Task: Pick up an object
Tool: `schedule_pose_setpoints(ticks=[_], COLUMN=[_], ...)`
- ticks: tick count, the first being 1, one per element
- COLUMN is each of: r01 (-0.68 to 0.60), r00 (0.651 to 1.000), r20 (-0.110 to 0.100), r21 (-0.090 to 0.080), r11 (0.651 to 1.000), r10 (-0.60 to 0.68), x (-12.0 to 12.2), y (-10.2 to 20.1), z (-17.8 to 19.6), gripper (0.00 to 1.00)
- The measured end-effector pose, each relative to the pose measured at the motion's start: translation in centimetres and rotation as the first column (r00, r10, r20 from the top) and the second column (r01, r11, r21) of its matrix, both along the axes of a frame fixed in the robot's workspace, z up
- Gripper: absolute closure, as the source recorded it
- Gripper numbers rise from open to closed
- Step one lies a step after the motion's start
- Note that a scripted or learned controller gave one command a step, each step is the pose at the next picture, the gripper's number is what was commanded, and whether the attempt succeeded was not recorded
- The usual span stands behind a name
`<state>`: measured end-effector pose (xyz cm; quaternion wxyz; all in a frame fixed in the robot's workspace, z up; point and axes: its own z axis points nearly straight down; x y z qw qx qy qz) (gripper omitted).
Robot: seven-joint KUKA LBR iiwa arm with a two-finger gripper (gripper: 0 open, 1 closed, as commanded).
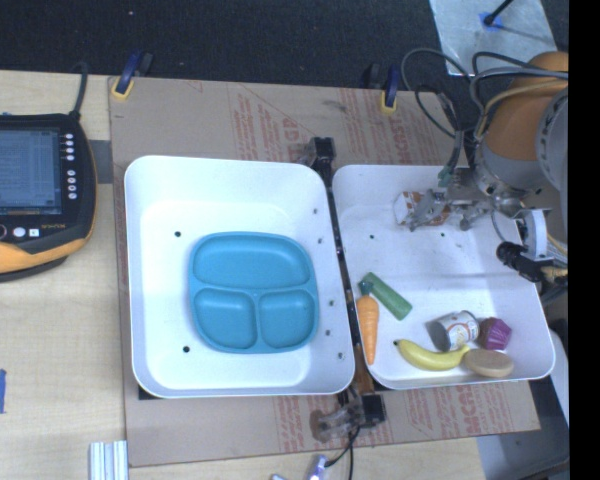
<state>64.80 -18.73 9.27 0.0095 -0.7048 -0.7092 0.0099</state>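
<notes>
Camera view, looking down at a slant: the right bin (380,183) carries all the loose objects, gathered along its near edge and left wall. A banana (430,355), yellow with a darker tip, lies with its long axis running left to right, bowed slightly, close to the near rim. Touching its right end is a tan oval piece (487,364), long axis also left to right. Just above the banana sits a small can (455,328) on its side, label toward the camera, and beside that a purple object (495,332). A carrot (368,328), orange, lies along the left wall with its long axis running near to far and its narrow tip toward the near rim. A green cylinder (387,295) lies diagonally, upper-left to lower-right, its upper end near the carrot's top. The hand (435,210) stands over the far part of this bin, well apart from the objects; whether its fingers are spread or closed cannot be told, and nothing is visibly gripped. The middle of the right bin's floor between hand and objects is open. The left bin (155,268) holds a blue divided plate (252,290) with bare floor all round. A teach pendant (30,193) rests on the bench (50,368) at left.
</notes>
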Motion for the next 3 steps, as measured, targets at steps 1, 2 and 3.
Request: schedule_pose_setpoints(ticks=[1, 2, 3], r01=[0.003, 0.003, 0.002], r00=[1.000, 1.000, 1.000], r20=[0.028, 0.022, 0.026], r21=[-0.001, 0.000, 0.001], r11=[1.000, 1.000, 1.000], r10=[-0.003, -0.003, -0.002], x=[0.9, -2.3, 0.9], y=[-2.5, -0.1, 3.1], z=[14.2, -0.2, 4.4], gripper=[0.00, 0.00, 0.00])
